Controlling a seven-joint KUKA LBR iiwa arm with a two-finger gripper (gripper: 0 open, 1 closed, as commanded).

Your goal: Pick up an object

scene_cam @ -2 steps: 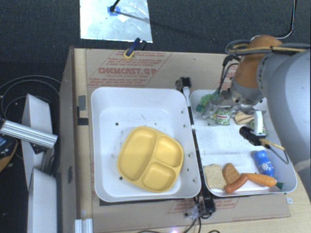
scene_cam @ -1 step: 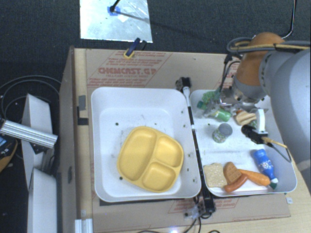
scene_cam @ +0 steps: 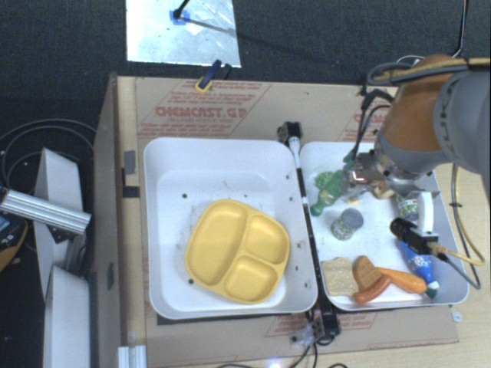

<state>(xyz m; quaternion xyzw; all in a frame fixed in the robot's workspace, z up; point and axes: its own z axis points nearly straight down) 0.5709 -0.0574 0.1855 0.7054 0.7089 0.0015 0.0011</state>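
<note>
Camera view: pincer point(scene_cam: 355, 179) beside green bottle point(scene_cam: 327, 187).

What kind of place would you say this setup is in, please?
Probably a robotics lab: a robot arm reaches over two white bins, one holding a yellow divided plate, the other toy food, with loose cables alongside.

The cardboard sheet point(scene_cam: 201, 107) under the bins carries red print; its large line reads roughly "CHEMCAST GP". Smaller red lines above and below it are too small to read, as is the print near the sheet's other edges.
</note>
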